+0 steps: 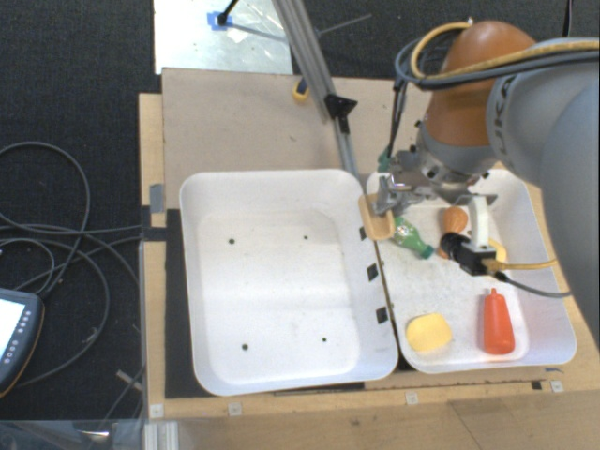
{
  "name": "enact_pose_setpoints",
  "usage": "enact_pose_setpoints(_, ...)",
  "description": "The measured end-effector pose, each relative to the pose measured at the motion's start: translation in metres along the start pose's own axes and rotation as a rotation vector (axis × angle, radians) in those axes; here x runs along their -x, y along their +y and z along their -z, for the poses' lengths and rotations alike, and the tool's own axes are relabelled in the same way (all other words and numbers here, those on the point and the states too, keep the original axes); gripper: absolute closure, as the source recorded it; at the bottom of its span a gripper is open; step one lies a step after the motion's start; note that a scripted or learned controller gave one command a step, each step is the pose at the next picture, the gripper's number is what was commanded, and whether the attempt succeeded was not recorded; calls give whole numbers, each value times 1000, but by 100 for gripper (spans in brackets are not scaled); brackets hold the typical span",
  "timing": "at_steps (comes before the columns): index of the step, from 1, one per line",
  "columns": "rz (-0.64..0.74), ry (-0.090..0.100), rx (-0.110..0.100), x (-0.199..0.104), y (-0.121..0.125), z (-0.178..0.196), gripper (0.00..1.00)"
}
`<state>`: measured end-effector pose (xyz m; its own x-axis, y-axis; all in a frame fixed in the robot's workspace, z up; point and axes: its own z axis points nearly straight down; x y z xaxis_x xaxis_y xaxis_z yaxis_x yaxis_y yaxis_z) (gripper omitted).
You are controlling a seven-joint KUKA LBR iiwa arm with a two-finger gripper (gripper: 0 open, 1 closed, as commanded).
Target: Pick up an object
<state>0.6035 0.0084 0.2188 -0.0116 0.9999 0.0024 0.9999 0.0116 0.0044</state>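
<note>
The end effector (394, 198) hangs low over the far left corner of the right white plastic bin (553, 345); whether it is released or clenched I cannot tell; a small green bottle (411, 237) lies just beneath it, beside a tan wooden block (376, 224) at the bin's left edge; nearer the front edge sit a yellow round sponge (427, 333) and a red squeeze bottle (496, 322); the left white bin (202, 204) adjoins it on the surface (244, 120).

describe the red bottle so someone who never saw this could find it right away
Start at the right-hand white bin, the one under the grey arm. Look to its near right corner: the red bottle lies there with its narrow tip pointing away from the front edge. Its neighbour, the yellow block, is squat and rounded; the bottle is long, slim and bright red-orange.
</note>
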Motion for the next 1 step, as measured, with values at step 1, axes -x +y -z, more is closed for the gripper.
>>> enact_pose_setpoints(1,-1,0,-1,-51,13,12,100)
